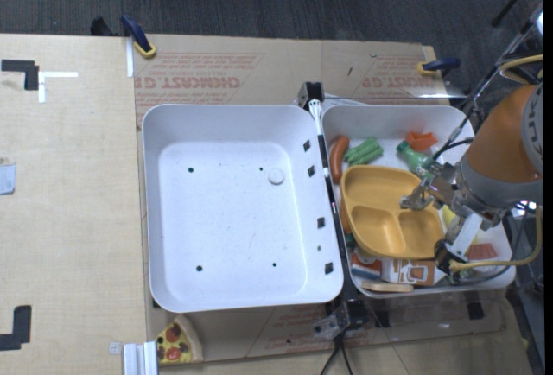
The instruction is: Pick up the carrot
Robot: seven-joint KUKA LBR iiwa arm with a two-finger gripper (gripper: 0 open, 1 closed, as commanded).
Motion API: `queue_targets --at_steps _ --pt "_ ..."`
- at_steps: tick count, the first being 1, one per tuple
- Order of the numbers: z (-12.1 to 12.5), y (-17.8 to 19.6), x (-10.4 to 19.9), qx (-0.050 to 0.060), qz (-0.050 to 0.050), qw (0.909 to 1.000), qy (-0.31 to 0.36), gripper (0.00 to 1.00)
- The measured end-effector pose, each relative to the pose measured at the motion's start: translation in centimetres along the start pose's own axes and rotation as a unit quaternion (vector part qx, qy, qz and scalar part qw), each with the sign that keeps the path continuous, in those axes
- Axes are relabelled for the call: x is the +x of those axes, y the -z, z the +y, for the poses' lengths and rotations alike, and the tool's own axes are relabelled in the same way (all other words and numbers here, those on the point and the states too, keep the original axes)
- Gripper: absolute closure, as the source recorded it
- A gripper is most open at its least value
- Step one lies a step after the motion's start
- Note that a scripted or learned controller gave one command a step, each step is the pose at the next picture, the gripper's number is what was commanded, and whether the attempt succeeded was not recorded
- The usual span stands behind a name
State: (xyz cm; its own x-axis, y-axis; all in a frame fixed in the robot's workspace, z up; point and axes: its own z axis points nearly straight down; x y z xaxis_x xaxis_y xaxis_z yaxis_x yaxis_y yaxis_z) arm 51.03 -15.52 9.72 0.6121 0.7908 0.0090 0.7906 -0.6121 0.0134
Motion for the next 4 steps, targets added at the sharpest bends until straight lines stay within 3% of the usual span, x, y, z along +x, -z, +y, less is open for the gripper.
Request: queue_targets --at_steps 1,2,3,4 --pt "4.0 -0.7 5.1 0.005 -0.009 0.9885 -0.151 0.0" --pt "4.3 0.3 4.2 0.003 -0.017 0.9884 -0.151 1.0" --pt "6.5 -1.2 9.0 0.011 -0.02 0.9785 -0.205 1.0" --pt "1.0 9.1 11.4 0.006 -0.01 0.9383 -0.346 1.0"
